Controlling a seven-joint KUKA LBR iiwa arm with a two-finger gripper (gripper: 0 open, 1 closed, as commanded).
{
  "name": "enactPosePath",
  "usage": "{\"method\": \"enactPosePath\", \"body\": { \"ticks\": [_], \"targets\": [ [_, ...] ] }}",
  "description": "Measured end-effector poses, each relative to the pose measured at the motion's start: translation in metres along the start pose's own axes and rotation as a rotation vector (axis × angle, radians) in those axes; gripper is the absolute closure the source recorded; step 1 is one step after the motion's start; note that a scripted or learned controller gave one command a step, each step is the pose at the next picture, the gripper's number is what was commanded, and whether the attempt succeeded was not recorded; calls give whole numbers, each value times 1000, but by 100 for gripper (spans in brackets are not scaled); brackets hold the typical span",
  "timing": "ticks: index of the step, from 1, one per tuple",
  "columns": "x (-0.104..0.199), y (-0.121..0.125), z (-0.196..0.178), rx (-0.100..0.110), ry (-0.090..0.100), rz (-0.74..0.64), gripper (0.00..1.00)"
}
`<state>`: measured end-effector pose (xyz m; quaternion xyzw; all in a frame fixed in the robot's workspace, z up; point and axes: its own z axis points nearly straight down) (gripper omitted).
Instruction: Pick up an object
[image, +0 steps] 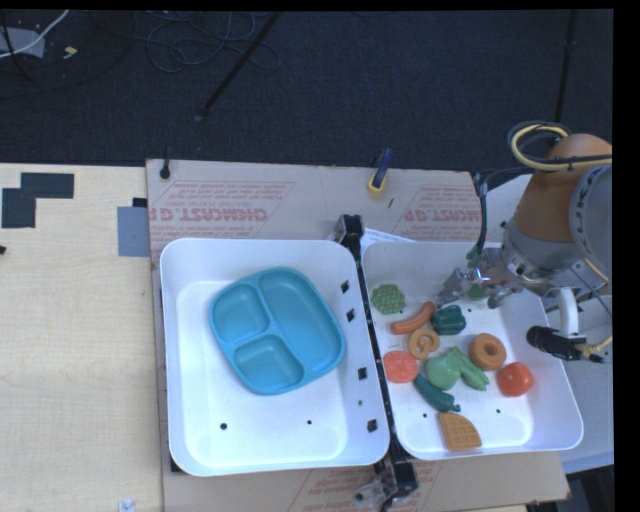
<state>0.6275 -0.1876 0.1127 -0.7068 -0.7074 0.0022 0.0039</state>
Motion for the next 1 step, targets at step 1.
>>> {"method": "enactPosePath", "body": {
  "ticks": [1],
  "targets": [
    [3,0,27,-3,-1,-3,0]
  ]
}}
